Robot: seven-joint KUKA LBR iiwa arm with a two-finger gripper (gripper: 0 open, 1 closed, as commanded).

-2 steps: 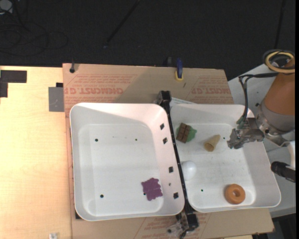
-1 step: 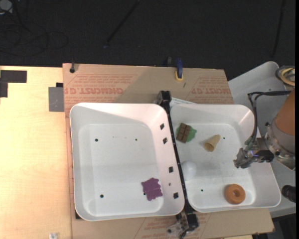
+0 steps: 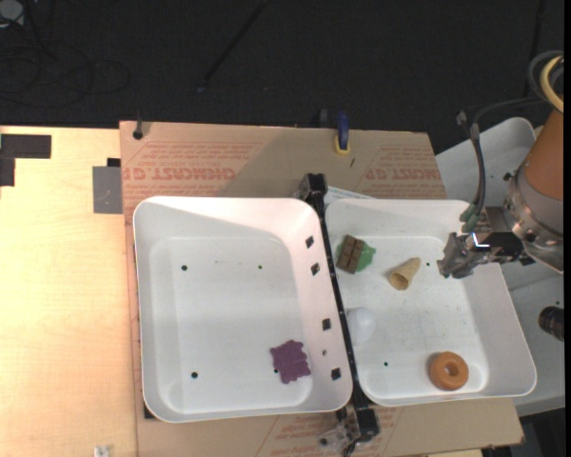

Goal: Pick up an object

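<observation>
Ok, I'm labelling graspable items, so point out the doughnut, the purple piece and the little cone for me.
doughnut [image 3: 448, 370]: camera view, on its orange ring, right bin.
purple piece [image 3: 290, 360]: camera view, on its middle, left bin.
cone [image 3: 405, 273]: camera view, on its tan body, right bin.

A pale wooden counter [image 3: 48, 303] carries a sheet of printed brown cardboard [image 3: 228, 160] — and on that cardboard sit two shallow white bins side by side, the left bin [image 3: 162, 255] touching the right bin [image 3: 500, 312] along a black-clipped seam.

place: robot lab | evidence: bench [image 3: 48, 284], white bins [image 3: 162, 255], cables [image 3: 476, 174]
</observation>
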